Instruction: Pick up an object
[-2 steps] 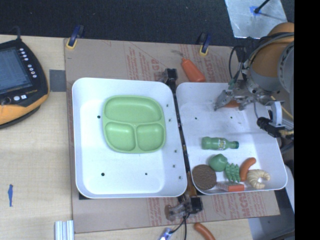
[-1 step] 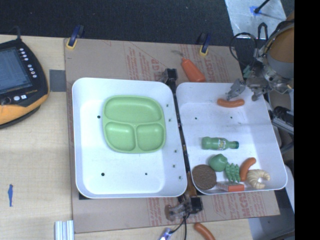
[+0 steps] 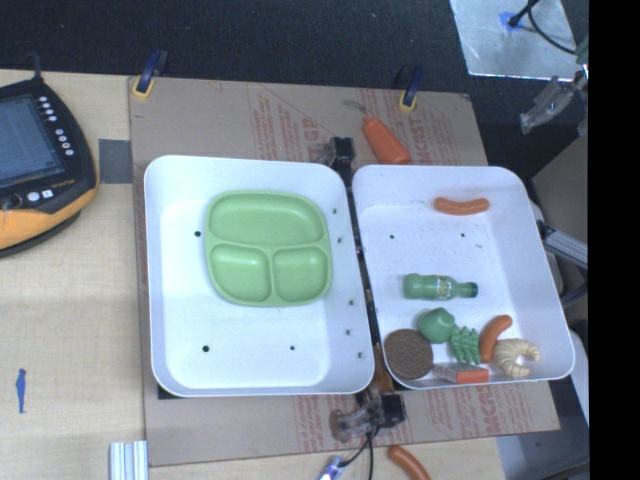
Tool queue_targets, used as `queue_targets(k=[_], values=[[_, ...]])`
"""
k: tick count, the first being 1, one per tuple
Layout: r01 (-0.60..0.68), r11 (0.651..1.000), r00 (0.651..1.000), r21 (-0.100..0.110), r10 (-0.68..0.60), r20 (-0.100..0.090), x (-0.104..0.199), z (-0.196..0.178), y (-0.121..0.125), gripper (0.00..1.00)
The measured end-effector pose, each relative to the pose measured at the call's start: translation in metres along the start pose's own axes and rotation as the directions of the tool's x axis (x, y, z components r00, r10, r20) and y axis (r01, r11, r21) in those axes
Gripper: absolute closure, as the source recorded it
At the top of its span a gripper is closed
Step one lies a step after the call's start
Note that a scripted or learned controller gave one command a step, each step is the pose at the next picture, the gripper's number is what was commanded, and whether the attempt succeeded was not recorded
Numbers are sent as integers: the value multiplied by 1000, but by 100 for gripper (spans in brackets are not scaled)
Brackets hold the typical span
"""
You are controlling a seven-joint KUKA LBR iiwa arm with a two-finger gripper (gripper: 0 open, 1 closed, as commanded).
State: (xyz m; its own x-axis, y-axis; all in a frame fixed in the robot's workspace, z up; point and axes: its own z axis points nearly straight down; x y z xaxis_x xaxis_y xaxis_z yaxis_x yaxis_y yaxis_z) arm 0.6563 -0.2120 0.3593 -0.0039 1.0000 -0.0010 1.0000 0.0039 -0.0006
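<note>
A pale wooden surface carries a brown cardboard sheet, held at its far edge by two blue and yellow clamps. An orange and black control pendant with a dark screen lies at the far left beside a strip of grey tape. A small blue mark sits near the left front edge.

Pale green divided plate, white bins, green bottle.

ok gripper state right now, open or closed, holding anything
gripper: cannot be told whether open or closed; it sits at the view's right edge, beyond the right bin's far corner.
</note>
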Motion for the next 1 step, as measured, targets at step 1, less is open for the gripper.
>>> queue_targets(k=[1], values=[[1, 1000, 1000, 5, -1, -2, 104, 114, -27, 0]])
